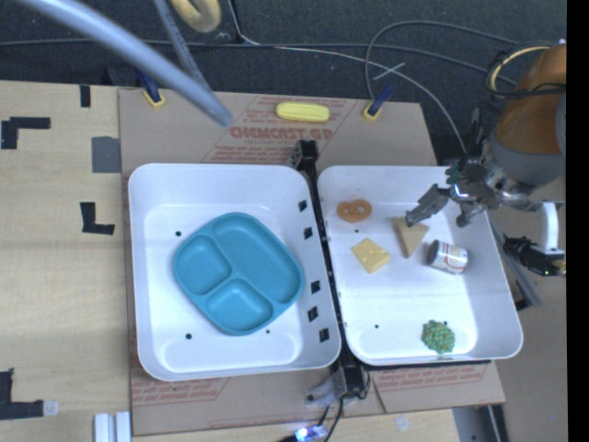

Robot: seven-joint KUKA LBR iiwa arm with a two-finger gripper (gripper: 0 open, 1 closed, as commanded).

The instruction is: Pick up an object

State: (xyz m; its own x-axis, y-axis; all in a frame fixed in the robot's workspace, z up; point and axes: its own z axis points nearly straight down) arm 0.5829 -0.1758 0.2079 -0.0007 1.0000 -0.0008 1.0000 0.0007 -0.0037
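Grey arm [525,150]; orange band above wrist; dark, seemingly metal jaws.

Glossy blue plastic tray [237,272]; smooth white bins [147,247].

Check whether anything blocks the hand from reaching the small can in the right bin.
Nothing visible does. The hand hovers over the right bin, just above the can. The tan wedge lies beside the can on its left, apart from it and off that path.

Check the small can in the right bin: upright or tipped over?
Tipped. The can lies on its side on the right bin's floor, its round end facing left, beside the wedge.
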